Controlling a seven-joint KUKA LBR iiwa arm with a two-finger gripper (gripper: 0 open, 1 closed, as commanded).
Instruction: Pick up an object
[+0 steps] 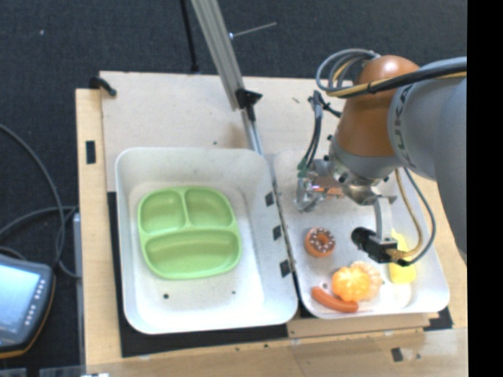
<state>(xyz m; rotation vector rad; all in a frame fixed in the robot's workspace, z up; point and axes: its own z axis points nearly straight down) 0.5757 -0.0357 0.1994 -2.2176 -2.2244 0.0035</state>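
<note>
Two bins, one plate, three food toys

Left bin (130, 210) has one green divided plate (189, 232). Right bin (425, 286) has one donut (319, 242), one orange fruit (354, 283) and one red sausage (334, 299). The gripper (310, 192) hovers at its far-left corner, and I can't tell how open it is.

I read the green plate (189, 234), well away from the gripper (309, 195), as smooth, slightly glossy plastic; both bins (259, 289) look matt, speckled white plastic; the rail (216, 38) behind the gripper is ribbed bare metal; the bench (165, 108) matt pale board.
</note>
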